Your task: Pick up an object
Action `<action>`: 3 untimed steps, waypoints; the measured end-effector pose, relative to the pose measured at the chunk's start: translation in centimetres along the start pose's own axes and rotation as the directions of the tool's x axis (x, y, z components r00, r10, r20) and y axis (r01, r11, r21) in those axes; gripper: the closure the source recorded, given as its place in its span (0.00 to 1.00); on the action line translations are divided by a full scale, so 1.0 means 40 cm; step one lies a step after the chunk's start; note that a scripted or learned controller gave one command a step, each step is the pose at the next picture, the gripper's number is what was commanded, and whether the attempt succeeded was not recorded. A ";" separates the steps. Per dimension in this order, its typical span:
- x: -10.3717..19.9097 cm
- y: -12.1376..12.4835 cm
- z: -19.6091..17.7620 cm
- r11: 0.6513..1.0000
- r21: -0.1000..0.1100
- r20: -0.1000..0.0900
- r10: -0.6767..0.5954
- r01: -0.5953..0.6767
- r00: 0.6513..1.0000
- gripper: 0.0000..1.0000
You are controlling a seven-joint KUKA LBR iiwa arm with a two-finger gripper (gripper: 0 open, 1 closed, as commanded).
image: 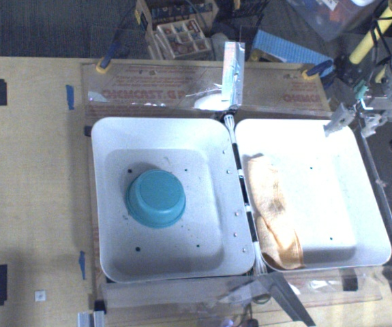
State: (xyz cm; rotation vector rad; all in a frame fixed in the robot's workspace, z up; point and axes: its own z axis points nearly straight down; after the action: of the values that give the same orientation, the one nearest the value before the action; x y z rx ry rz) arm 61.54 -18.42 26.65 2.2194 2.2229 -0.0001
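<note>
— While counting from the left: how many bins?

— Two. Shallow, white, plastic, set side by side and meeting along the middle seam: left bin [107, 138] and right bin [359, 203].

— And inside each?

— One thing apiece, so two objects in all. In the left bin, one round teal plastic bowl [156, 197], mouth down, resting on the floor a little left of centre, apart from every wall. In the right bin, one crumpled tan cloth [272, 210], long and narrow, stretched along the left wall from near the upper corner down to the lower corner, with darker smudges about halfway along.

— Touching each other?

— No. Kept apart by the walls between the bins.

— Gripper?

— One, grey and metallic, gripper [342, 118], reaching in from the right and hanging over the upper right corner of the right bin. Well apart from both cloth and bowl. Nothing seen in its grasp. Open or closed: cannot tell, too small and blurred.

— Anything else worth counting?

— Two blue tape strips [69, 97] on the tan bench left of the bins, one near the upper corner, one near the lower.
</note>
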 end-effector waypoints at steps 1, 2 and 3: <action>-0.102 -0.209 0.266 0.958 -0.001 0.000 -0.287 0.287 0.958 0.00; -0.020 -0.117 0.146 0.999 -0.004 0.001 0.035 -0.035 0.999 0.00; 0.178 0.058 0.348 0.993 -0.002 0.001 0.119 -0.119 0.993 0.00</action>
State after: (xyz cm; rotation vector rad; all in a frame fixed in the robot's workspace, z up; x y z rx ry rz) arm 63.87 -11.31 12.74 2.3467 2.0855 0.0011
